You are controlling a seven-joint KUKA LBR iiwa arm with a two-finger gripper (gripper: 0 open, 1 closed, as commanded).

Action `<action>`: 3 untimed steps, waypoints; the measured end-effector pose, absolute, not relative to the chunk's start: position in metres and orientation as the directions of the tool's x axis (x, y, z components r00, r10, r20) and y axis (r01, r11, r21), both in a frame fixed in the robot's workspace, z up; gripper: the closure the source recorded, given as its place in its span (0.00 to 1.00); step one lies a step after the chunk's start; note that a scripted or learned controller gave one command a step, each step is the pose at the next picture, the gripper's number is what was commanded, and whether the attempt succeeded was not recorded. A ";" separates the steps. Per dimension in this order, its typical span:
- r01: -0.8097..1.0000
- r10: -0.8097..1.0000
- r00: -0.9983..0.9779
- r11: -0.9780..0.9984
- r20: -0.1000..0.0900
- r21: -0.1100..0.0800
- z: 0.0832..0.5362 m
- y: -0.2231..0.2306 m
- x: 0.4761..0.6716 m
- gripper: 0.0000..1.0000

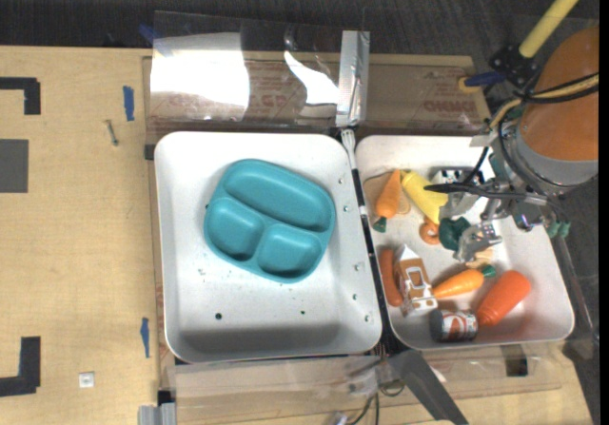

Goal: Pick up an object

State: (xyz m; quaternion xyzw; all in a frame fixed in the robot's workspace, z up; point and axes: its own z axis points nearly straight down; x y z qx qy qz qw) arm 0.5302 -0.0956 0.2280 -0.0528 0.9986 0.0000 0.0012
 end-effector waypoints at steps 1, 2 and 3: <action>-0.108 -0.108 -0.994 0.994 -0.005 0.000 0.229 -0.095 0.531 0.00; 0.071 0.071 -0.997 0.998 -0.013 -0.001 0.089 -0.142 0.529 0.00; -0.182 -0.182 -0.983 0.983 -0.012 -0.006 0.088 -0.225 0.550 0.00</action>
